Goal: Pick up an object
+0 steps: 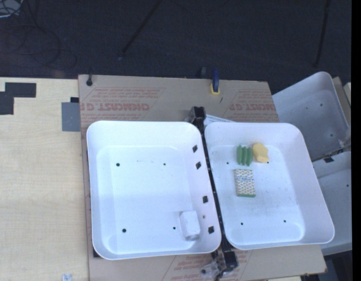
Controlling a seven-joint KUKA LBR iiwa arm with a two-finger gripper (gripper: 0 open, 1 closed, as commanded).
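The right bin [312,215] holds three things near its upper middle. A small green object [244,155] lies beside a yellow lump [260,153], the two almost touching. Just below them rests a flat rectangular pad with a white patterned top and a green edge [245,182]. In the left bin [104,215] a white blocky object [189,225] sits near the lower right corner, hard to tell from the bin's floor.
Both bins rest on a brown cardboard sheet [145,101] on the wooden bench [34,180]. A black clamp strip [203,180] runs between the bins. A grey metal panel [315,107] stands at the right. A blue and yellow clip [215,84] sits at the cardboard's far edge.
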